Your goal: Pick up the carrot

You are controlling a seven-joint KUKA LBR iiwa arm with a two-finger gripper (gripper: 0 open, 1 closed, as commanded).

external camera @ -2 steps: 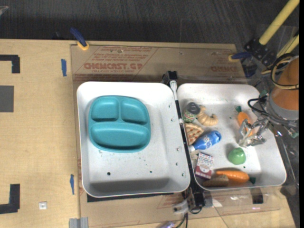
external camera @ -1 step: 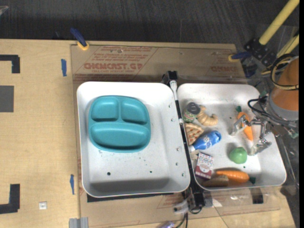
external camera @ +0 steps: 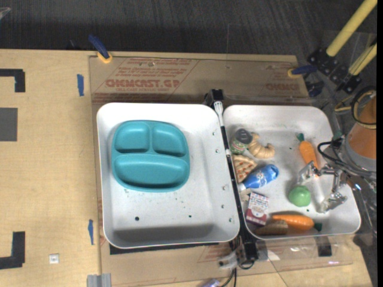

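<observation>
Right bin [external camera: 281, 113] holds 2 carrots: a small carrot [external camera: 307, 152] at 1 o'clock, a larger carrot [external camera: 293, 221] at 6 o'clock against the front wall. Gripper [external camera: 324, 188] sits at 3 o'clock beside the green ball [external camera: 300, 195], jaws spread, holding nothing. Both likely light, stiff, smooth plastic; grip mid-body across the narrow width.

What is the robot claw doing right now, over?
Gripper open, low in right bin, holding nothing. Two carrots: one just behind it, one at front wall. Green ball right beside the fingers.
</observation>
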